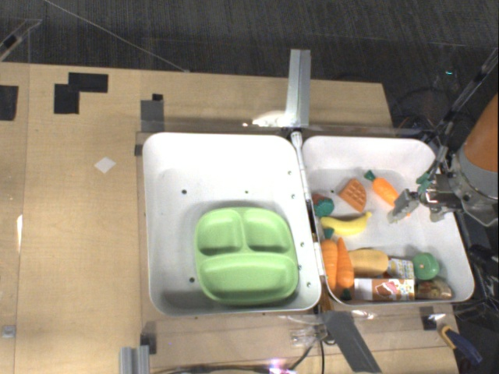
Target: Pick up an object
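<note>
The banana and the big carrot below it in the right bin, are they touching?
Cannot tell. In the camera view the banana lies just above the carrot's top end, too close to make out contact or a gap.

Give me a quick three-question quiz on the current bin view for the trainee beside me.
1. True or false: the green divided tray lies in the right bin.
2. Which item lies closest to the banana? A) the small carrot B) the waffle-textured orange piece C) the green round toy
3. Over which bin does the gripper sit?

Key
1. False: it lies in the left bin.
2. B.
3. The right bin, near its right side, above bare floor to the right of the small carrot, with nothing seen between its fingers.
</note>
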`<state>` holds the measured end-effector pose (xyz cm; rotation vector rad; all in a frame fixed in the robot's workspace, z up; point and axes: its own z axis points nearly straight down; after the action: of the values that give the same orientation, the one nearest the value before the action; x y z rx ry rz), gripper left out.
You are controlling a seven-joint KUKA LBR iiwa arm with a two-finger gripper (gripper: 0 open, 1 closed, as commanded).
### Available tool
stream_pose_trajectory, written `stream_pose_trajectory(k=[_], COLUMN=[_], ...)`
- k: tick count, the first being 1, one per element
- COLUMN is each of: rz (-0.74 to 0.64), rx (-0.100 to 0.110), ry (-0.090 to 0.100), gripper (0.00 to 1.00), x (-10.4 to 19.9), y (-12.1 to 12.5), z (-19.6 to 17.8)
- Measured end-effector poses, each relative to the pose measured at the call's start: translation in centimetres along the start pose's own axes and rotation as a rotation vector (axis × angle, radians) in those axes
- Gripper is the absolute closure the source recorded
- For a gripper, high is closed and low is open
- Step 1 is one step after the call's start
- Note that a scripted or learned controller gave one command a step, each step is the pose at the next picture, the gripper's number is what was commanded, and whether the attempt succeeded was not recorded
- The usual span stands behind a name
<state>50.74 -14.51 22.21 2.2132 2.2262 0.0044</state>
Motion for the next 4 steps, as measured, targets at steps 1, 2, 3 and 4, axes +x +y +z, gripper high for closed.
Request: stream_pose_trajectory(k=[1,2,3,4], rz=[0.173,0.006,-0.053,-0.058], rx=[0.000,-0.003,-0.011,-0.017], ry=[0.000,-0.001,-0.002,-0.001], gripper=[0.00,0.00,0.00,1.00], x=[-0.9,1.0,2.5,2.7], y=[4.7,6.2,11.8,12.0], z=[4.7,12.6,13.2,11.9])
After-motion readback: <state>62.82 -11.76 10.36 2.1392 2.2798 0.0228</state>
